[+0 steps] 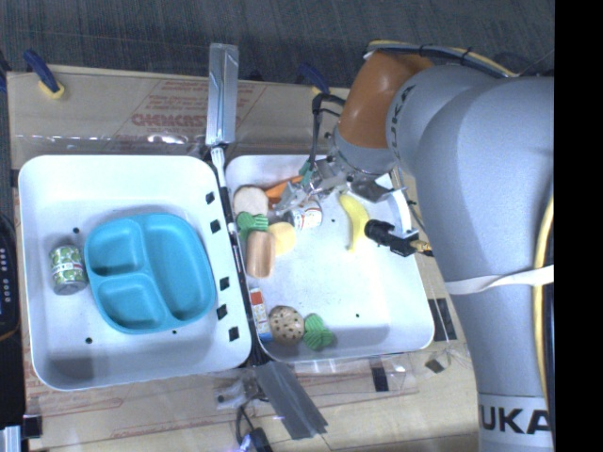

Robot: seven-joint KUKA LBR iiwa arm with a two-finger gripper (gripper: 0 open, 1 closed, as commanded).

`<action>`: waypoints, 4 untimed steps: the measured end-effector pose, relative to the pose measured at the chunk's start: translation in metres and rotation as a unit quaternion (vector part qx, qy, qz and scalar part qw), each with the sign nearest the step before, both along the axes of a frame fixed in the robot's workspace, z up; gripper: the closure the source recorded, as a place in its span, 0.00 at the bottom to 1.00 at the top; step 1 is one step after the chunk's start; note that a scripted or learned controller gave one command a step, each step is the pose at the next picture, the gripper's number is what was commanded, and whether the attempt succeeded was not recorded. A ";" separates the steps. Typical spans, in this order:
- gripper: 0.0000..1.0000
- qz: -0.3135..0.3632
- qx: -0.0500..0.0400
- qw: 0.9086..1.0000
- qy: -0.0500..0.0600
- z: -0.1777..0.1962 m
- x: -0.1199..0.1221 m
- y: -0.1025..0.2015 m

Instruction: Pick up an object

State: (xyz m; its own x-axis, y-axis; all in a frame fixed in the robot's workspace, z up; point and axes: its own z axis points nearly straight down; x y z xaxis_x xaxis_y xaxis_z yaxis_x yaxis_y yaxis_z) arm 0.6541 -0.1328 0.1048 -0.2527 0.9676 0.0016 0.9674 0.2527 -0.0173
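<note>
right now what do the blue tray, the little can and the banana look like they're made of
Blue tray: looks like moulded plastic, matte to satin, with one even colour and rounded compartment walls.
Little can: probably metal with a printed green label, going by its grey rim; too small to be sure.
Banana: likely a plastic toy, judging by its uniform yellow and smooth skin, though real fruit can't be ruled out.

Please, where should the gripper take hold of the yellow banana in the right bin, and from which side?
Probably the middle of the curved yellow banana, from straight above. It lies flat on the right white bin floor, its sides exposed, so fingers could close across its narrow width.
</note>
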 end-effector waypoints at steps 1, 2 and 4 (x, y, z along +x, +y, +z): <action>1.00 -0.083 0.001 0.996 -0.007 0.011 -0.030 0.026; 1.00 -0.111 0.001 0.994 -0.011 0.091 -0.009 0.087; 1.00 -0.105 0.000 0.994 -0.007 0.107 -0.010 0.087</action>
State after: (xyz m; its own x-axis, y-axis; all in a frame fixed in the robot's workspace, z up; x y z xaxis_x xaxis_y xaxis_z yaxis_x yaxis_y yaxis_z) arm 0.6442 -0.0459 0.2116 -0.0454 0.9990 -0.0012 0.9990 0.0454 -0.0032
